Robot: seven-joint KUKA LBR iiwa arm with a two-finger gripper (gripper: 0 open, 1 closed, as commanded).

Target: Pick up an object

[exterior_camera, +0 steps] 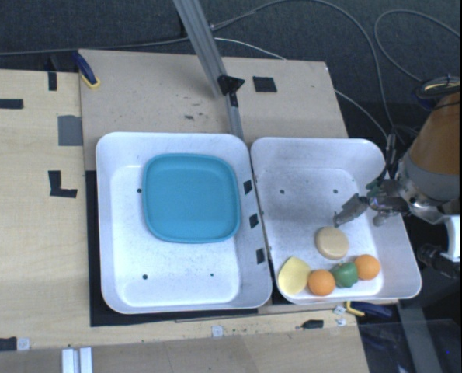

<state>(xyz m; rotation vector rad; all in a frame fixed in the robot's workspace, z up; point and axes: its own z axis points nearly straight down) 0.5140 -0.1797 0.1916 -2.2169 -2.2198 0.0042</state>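
In the right bin (308,169), several small items cluster at the near edge: a beige round piece (332,243), a yellow piece (293,274), an orange ball (321,282), a green piece (345,274) and a second orange ball (367,266). My gripper (361,214) hovers at the bin's right side, just above and behind the beige piece. It is open, its fingers spread apart with nothing between them. The grey arm with its orange band (440,142) comes in from the right.
The left bin (114,231) holds a blue square plate (190,196). A grey metal bar (207,45) slants down to the gap between the bins. Cables lie on the dark floor behind the right bin.
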